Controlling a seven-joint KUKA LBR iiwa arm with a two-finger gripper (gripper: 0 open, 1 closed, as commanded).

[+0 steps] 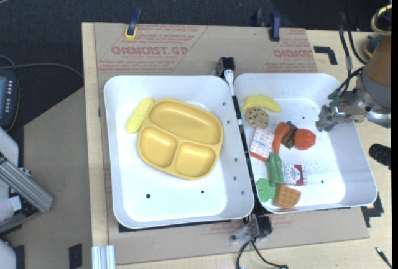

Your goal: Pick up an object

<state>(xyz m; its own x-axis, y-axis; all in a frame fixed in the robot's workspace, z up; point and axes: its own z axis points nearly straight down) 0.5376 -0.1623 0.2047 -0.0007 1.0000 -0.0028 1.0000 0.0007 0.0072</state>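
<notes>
We cannot tell the state of the hand [328, 117], near the right bin's [348, 193] right edge; crowded toys risk a missed tomato [303, 139].

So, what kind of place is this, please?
Probably a robotics lab bench for grasping tests: two white bins clamped on a board, toy food such as a banana and tomato, and the arm's tool reaching in.
</notes>
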